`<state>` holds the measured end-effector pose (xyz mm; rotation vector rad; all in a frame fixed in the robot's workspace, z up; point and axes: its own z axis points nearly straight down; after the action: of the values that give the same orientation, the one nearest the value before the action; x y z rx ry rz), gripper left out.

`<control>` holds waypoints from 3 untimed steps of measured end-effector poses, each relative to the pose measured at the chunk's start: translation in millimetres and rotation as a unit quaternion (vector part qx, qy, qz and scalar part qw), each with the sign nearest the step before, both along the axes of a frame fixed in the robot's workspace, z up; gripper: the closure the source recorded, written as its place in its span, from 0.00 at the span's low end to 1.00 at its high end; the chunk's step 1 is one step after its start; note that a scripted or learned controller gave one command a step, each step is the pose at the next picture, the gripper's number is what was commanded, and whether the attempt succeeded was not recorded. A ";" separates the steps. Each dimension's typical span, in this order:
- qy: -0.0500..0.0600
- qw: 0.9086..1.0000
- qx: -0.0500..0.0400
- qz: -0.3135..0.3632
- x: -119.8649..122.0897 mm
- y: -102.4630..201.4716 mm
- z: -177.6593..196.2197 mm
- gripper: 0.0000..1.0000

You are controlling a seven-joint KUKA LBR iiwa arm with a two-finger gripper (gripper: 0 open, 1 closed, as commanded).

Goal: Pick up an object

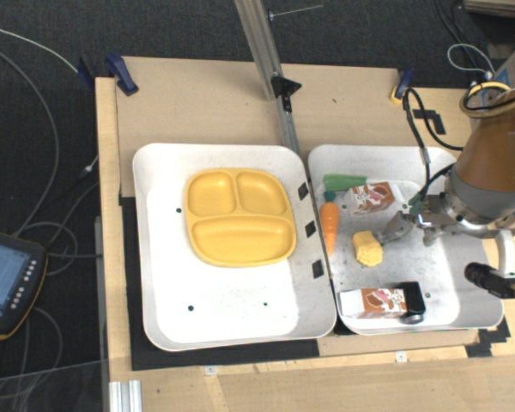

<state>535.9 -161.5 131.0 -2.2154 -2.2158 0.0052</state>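
Observation:
The right bin (451, 292) holds several objects. An orange toy carrot (329, 225) with a green top lies along its left wall. A white and red packet (373, 198) lies near the back, and a yellow corn-like chunk (368, 249) sits in the middle. A white and red carton (376, 301) with a black end lies by the front rim. My gripper (396, 228) hangs low over the bin, just right of the yellow chunk and below the packet. Nothing shows held in it.
The left bin (154, 256) holds a yellow divided plate (239, 216). A metal post (262, 33) rises behind the seam between the bins. Cables (425, 144) trail over the right bin's back corner, and the arm's body (489, 166) covers that bin's right side.

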 end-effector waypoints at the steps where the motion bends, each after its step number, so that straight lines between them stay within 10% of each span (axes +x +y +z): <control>1: -0.005 1.000 0.000 0.000 2.0 0.1 -36.1 0.00; 2: -0.007 1.000 -0.001 0.001 3.3 0.2 -23.4 1.00; 3: -0.008 1.000 -0.003 0.001 10.6 0.5 39.8 1.00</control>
<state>546.5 -161.0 170.8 -2.2241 -2.2291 -0.0063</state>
